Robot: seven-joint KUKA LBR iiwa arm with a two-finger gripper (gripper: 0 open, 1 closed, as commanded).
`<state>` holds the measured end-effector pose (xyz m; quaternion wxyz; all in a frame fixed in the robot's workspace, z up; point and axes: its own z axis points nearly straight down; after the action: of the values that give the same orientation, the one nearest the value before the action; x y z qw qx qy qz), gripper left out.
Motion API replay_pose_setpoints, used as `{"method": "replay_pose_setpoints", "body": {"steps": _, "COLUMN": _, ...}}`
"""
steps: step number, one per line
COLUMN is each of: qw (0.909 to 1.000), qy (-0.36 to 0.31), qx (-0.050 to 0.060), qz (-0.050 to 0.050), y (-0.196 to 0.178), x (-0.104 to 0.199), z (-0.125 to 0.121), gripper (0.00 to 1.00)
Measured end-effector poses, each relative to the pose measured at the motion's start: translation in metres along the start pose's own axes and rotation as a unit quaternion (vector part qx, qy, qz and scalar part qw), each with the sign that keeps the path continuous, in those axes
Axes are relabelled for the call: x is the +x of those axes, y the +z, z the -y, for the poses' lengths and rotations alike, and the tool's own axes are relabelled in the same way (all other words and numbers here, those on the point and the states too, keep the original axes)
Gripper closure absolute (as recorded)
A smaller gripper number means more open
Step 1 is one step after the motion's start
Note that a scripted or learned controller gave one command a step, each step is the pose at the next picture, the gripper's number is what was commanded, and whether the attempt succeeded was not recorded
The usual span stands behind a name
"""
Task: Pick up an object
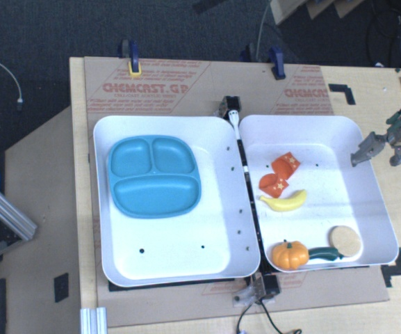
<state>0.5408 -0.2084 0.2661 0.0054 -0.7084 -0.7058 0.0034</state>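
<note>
hand (379, 147) at right edge of right bin (367, 186), fingers spread apart, nothing between them; red pieces (281, 173) mid-bin, banana (284, 201) just below them, touching or not unclear; pumpkin (290, 255) at front wall, teal-handled tool (323, 254) beside it, tan disc (345, 240) near corner; blue divided plate (155, 175) in left bin (179, 249)

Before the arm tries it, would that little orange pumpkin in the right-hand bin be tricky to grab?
Probably. The pumpkin looks round and smooth, so it may slip from two fingers or roll if nudged. It sits close to the right bin's near wall, leaving little room. It looks like a light toy, so weight should not matter. The gripper is far off.
</note>
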Motion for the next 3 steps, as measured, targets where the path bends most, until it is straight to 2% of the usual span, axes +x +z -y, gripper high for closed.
{"method": "replay_pose_setpoints", "body": {"steps": 1, "qw": 1.0000, "qy": -0.002, "qx": -0.006, "qz": 0.002, "y": -0.007, "x": 0.001, "z": -0.002, "gripper": 0.00}}
{"method": "replay_pose_setpoints", "body": {"steps": 2, "qw": 1.0000, "qy": -0.002, "qx": -0.004, "qz": 0.001, "y": 0.038, "x": -0.001, "z": -0.009, "gripper": 0.00}}
{"method": "replay_pose_setpoints", "body": {"steps": 3, "qw": 1.0000, "qy": -0.002, "qx": -0.003, "qz": 0.000, "y": 0.093, "x": 0.009, "z": -0.003, "gripper": 0.00}}
